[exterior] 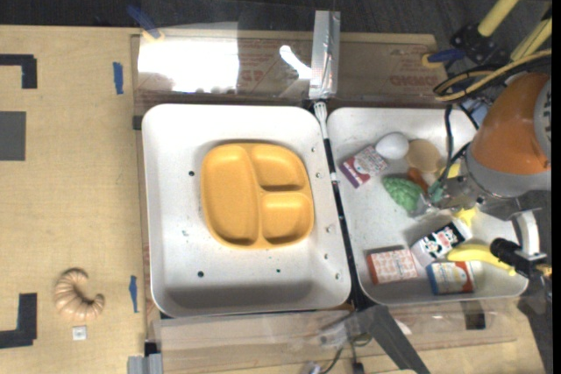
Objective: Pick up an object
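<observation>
Clutter filled the right bin (pixel 351 228): white egg (pixel 392 144), green leafy toy (pixel 404 192), small purple-edged carton (pixel 363 165), red box (pixel 393 264), banana (pixel 473 255). No target singled out. I had the gripper (pixel 447 193) low beside the green toy; whether anything sat in it, I couldn't tell. Pieces lay close together, so I judged a descent might nudge neighbours or pinch two. Yellow divided tray (pixel 257 192) sat in the left bin (pixel 166 188).

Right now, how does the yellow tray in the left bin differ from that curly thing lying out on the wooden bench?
The yellow tray lies inside the left bin; the curly thing lies on the bare bench, left of both bins. The tray is much larger. The tray is flat, smooth and split into three compartments; the curly thing is a ribbed, curled, pinkish-tan lump. Both lie far from the arm.
</observation>
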Controlling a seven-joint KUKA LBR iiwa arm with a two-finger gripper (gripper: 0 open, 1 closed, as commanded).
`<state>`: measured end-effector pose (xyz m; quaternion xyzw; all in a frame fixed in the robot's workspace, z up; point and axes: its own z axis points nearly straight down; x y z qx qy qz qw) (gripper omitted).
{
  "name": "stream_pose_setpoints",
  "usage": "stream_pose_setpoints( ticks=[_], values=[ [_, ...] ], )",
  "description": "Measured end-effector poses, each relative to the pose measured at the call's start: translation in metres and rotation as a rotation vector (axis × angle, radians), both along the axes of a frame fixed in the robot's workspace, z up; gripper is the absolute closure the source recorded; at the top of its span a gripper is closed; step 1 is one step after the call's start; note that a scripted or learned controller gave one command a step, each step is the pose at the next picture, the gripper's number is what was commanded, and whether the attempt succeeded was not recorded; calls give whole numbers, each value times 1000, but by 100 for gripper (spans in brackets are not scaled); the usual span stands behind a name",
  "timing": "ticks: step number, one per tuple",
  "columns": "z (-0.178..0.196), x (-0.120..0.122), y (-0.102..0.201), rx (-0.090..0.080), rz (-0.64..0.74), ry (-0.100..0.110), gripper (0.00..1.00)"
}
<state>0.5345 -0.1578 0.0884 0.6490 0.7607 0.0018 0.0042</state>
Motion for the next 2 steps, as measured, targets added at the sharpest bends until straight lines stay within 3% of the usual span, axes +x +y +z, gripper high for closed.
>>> stream_pose_setpoints(
  ticks=[1, 2],
  values=[
    [41, -19, -29, 2, -153, 4, 100],
    [64, -11, -12, 4, -329, 5, 100]
  ],
)
